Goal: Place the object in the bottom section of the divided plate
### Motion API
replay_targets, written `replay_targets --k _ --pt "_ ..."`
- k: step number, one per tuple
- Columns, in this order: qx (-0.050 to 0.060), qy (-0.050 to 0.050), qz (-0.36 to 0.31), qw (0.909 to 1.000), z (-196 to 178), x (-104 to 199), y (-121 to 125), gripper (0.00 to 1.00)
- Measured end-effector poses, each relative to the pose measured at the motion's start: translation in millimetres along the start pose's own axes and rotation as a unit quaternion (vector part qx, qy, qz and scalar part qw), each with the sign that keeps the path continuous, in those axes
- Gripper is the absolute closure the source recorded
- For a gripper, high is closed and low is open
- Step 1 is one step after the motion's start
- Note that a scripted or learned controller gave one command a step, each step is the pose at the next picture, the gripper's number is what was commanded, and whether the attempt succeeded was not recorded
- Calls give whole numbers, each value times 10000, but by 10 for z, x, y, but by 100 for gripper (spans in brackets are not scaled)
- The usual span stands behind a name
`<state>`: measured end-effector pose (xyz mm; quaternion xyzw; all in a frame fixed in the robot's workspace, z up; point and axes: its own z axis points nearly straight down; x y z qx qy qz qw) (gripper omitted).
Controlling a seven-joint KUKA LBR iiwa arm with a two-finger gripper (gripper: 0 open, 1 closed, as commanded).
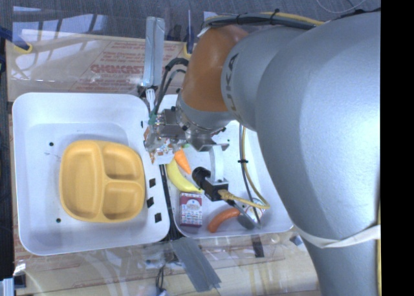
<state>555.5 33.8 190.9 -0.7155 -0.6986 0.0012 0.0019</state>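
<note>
A yellow divided plate (70,178) lies in the left bin (39,120), with one large section and two smaller ones, all bare. My gripper (157,141) hangs over the wall between the two bins, at the right bin's left edge, just right of the plate. An orange carrot (183,161) lies right beside and below the gripper, with a yellow banana (178,179) under it. Whether the carrot touches the gripper I cannot tell. The arm's bulk hides much of the right bin.
In the right bin (275,223) a small red box (190,211) lies near the front edge, with an orange-red sausage (223,218) and a grey piece (247,220) to its right. A cardboard sheet (97,65) lies behind the bins.
</note>
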Motion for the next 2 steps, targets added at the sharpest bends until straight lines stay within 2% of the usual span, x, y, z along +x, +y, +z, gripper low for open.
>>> replay_targets --k 1,2 --pt "11 -8 -531 9986 349 776 -657 100" --pt "7 -8 -525 9986 347 771 -655 0"
